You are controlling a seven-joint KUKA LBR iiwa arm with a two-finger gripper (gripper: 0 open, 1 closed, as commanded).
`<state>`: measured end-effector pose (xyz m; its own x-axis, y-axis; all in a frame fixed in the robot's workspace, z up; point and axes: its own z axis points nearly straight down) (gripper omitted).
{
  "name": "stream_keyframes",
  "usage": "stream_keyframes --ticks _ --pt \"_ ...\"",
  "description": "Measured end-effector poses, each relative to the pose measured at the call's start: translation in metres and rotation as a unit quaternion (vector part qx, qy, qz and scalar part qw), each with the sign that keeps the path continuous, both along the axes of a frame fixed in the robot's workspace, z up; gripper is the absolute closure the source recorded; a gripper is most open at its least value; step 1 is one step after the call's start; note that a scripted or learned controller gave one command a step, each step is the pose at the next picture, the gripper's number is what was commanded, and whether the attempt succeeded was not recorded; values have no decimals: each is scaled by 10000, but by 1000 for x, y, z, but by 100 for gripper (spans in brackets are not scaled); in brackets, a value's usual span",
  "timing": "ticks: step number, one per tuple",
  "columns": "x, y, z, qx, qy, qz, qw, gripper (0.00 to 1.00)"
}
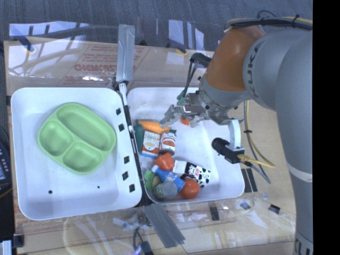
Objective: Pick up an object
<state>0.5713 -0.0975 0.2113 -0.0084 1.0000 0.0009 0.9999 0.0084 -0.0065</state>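
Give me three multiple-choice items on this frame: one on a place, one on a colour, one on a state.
1. Where does the divided plate lie?
A. left bin
B. right bin
C. on the bench

2. What colour is that plate?
A. blue
B. green
C. red

3. How do the toys in the right bin lie?
A. spread evenly
B. crowded toward the divider side
C. stacked on the plate

Answers: 1 A, it sits within the left bin's walls; 2 B, it is pale green; 3 B, they cluster at the bin's left and near edge.

On the desk [64, 62] two bins sit side by side. The left bin [32, 195] holds a divided plate [77, 137]; the right bin [226, 182] holds small items [167, 166] clustered lower left.
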Motion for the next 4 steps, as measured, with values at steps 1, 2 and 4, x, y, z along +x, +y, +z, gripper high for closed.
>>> stream_keyframes --ticks 1,2,4 --pt "66 8 -84 -10 6 124 9999 0" --pt "37 1 -113 -39 -94 599 9982 0" --pt "38 40 -20 -10 -17 -720 9974 100"
